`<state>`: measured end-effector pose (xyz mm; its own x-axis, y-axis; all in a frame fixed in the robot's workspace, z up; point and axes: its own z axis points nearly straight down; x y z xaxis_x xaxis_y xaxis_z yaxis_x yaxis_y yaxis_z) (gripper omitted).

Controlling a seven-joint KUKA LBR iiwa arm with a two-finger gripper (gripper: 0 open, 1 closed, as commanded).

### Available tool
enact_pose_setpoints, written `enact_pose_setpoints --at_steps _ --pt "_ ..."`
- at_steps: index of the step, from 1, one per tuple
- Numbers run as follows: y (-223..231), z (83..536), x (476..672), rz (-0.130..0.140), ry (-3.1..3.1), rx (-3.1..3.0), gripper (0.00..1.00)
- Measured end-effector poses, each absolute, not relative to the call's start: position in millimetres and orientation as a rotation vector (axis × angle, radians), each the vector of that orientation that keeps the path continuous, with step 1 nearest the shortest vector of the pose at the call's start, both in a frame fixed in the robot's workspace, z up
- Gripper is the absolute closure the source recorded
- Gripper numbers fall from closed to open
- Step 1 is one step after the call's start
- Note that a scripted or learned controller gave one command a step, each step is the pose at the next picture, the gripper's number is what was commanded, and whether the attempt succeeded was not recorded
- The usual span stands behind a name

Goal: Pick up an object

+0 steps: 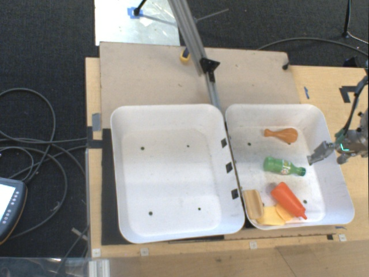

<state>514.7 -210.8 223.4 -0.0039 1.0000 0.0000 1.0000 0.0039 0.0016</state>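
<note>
Crowding is your risk: the grey two-finger gripper point(318, 153), finger state impossible to tell, hangs at the right white bin point(331, 133)'s right rim beside the green plastic bottle point(283, 167); it may roll.

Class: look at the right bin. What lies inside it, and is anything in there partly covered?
The right bin holds a drumstick, a green bottle, an orange carrot, a tan block and yellow pieces. The carrot overlaps the yellow pieces, hiding part of them.

It looks like a robot lab: two white bins point(173, 172) on a bench point(150, 74), black cables point(34, 149) on dark carpet.
</note>
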Motion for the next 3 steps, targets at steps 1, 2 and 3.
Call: enact_pose_setpoints --at_steps 1,2,3 --pt "-209 178 506.6 -0.001 2.224 2.223 0.0" --pt "-213 116 505.8 -0.003 2.225 2.225 0.0" --pt "-213 89 505.9 -0.001 2.223 2.222 0.0"
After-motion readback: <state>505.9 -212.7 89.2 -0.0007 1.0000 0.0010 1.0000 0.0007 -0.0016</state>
